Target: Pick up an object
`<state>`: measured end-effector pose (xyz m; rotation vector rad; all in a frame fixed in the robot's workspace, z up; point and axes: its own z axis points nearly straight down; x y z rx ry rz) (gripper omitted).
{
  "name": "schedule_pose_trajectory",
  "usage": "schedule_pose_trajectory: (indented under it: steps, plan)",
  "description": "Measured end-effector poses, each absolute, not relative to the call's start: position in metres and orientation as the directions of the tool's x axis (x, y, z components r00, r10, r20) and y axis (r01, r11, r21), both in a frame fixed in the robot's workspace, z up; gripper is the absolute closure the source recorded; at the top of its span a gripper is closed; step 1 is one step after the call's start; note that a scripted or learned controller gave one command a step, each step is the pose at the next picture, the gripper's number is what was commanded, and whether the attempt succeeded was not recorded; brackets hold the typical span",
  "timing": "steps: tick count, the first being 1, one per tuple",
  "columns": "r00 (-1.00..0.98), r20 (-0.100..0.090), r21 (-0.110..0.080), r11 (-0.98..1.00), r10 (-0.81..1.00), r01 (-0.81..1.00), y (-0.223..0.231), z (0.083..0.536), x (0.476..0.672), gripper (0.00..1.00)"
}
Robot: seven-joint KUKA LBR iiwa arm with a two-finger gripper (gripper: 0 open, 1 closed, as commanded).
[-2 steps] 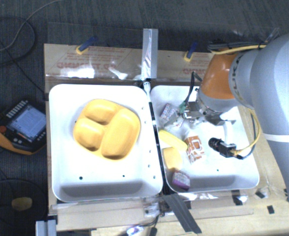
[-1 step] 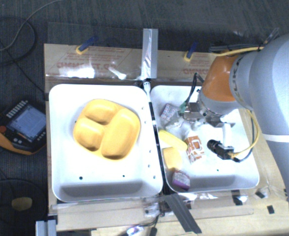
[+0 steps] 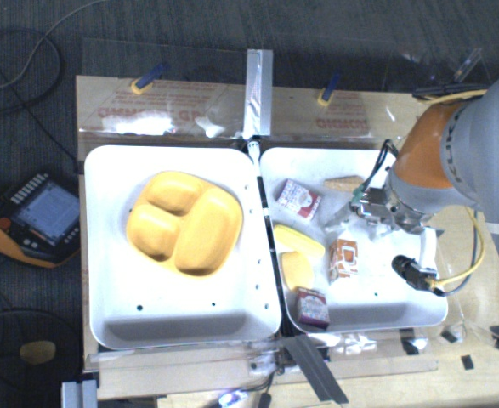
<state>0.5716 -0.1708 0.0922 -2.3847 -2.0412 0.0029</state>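
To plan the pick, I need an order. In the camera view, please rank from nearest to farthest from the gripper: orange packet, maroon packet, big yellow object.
1. Orange packet: right bin, just left of and below the gripper.
2. Maroon packet: right bin's lower left corner.
3. Big yellow object: left bin, far across the divider.

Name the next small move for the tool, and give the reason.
Probably lower the tool a little toward the orange-and-white packet: it sits over the right bin, just up and right of that packet, with nothing seen in its grasp.

Dark carpet floor [image 3: 28, 313], trailing cables [image 3: 36, 53]
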Motion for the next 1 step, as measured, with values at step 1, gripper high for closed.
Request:
schedule_pose_trajectory:
  steps: [1]
  plan:
    - [0.129,-0.003,0.017,-0.129,0.992,0.992,-0.1614,0.0904,0.5213,0.00]
